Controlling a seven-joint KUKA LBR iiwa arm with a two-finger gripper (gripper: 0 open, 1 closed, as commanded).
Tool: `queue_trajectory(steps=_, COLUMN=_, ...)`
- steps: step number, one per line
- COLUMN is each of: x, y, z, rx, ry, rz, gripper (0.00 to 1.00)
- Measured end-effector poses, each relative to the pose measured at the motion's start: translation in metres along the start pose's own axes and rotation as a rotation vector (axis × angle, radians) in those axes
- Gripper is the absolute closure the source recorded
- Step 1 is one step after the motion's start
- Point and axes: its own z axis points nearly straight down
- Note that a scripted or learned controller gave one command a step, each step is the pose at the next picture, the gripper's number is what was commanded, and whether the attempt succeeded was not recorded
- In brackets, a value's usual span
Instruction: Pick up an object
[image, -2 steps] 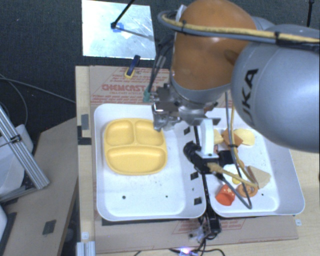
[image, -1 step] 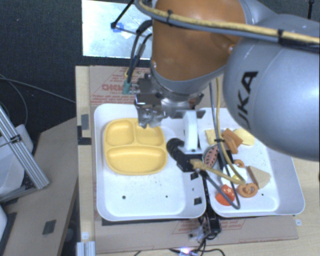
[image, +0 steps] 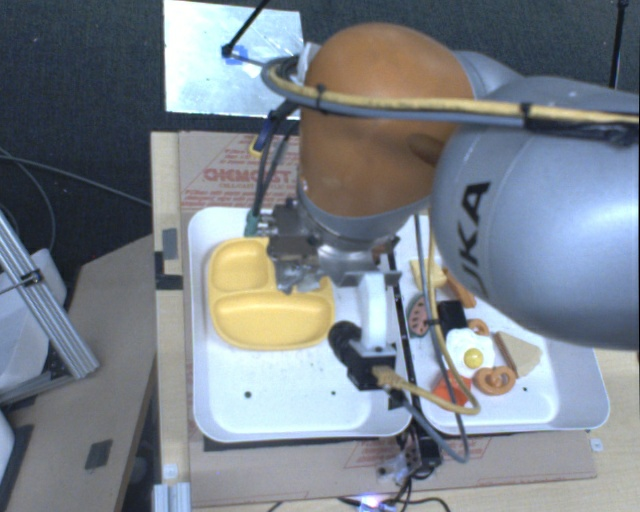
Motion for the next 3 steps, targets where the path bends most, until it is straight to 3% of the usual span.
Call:
queue_trajectory(steps=1, x=0.000, y=0.009, z=-0.153, rx=-0.021, ry=0.010, rz=0.000, gripper=1.00)
queue_trajectory(steps=2, x=-0.018, y=0.039, z=-0.117, rx=-0.003, ry=0.000, rz=0.006, gripper=1.00)
queue_trajectory(steps=3, x=-0.062, y=0.119, z=-0.172, rx=-0.013, ry=0.001, rz=0.008, gripper=1.00)
